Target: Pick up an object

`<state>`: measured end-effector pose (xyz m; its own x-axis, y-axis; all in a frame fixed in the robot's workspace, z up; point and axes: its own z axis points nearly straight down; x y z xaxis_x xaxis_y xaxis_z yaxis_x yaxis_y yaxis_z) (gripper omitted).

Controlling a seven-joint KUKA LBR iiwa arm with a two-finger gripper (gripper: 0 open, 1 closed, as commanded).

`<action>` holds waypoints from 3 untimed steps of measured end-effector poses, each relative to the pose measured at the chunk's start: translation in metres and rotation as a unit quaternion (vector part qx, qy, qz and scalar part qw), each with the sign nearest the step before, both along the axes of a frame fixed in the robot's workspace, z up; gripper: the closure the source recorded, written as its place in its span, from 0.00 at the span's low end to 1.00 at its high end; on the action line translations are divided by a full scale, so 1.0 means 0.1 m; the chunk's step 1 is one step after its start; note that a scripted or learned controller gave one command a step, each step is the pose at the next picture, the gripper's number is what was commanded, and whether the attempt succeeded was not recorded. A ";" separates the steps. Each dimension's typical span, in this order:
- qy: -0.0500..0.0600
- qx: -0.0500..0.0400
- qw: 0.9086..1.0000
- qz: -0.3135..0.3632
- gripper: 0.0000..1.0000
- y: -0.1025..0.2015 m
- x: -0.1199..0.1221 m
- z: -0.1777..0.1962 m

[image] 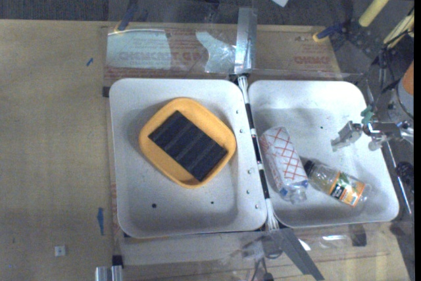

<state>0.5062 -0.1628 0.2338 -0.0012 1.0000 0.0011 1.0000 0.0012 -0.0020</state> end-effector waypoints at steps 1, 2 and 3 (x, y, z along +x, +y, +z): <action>-0.006 -0.001 1.000 0.005 0.00 0.16 0.05 -1.45; -0.006 -0.001 0.998 0.065 0.00 0.14 -0.18 -1.45; -0.006 -0.002 0.985 0.173 0.00 -0.03 0.24 -1.45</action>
